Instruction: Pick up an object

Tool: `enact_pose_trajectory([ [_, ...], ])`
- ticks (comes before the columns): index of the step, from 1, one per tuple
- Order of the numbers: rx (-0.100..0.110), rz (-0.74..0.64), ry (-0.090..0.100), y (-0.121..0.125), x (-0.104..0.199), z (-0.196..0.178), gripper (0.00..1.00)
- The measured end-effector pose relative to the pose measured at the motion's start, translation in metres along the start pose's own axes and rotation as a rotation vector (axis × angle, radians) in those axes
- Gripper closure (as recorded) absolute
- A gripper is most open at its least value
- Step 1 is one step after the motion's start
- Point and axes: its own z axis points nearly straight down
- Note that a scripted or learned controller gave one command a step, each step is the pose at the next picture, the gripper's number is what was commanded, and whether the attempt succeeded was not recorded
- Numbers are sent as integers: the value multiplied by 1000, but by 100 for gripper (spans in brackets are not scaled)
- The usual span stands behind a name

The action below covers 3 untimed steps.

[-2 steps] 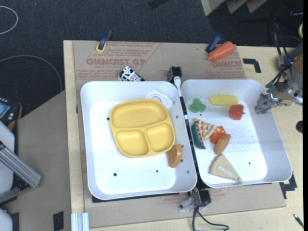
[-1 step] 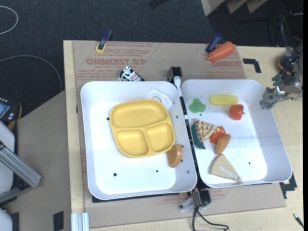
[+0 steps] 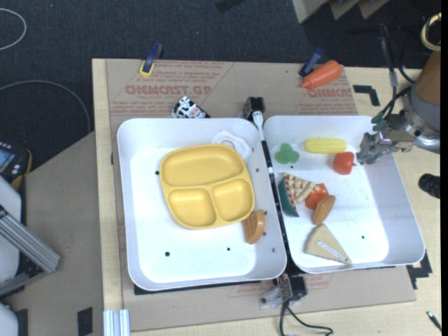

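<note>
Two glossy white bins sit on your cardboard-topped worktop. Your gripper hangs over the right bin, just beside a smooth red tomato; its fingers blur together, so I cannot tell their state. Nearby lie a knobbly yellow corn cob and a pale cheese wedge.

- Red print reading "CHEMCAST GP" is seen on the bench sheet, behind the left bin; smaller lines above it are too fine to be read.
- The same red print is repeated on the sheet behind the right bin, partly covered by an orange toy carrot; only "CHEMCAST" can be made out there.
- No other legible marks are noted.
</note>
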Motion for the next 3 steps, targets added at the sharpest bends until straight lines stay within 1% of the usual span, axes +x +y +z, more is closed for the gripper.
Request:
enact_pose_trajectory([
  [1,1,1,0,-18,46,-3,100],
  [2,2,0,0,-31,98,12,100],
  [3,1,-1,0,-44,152,2,100],
])
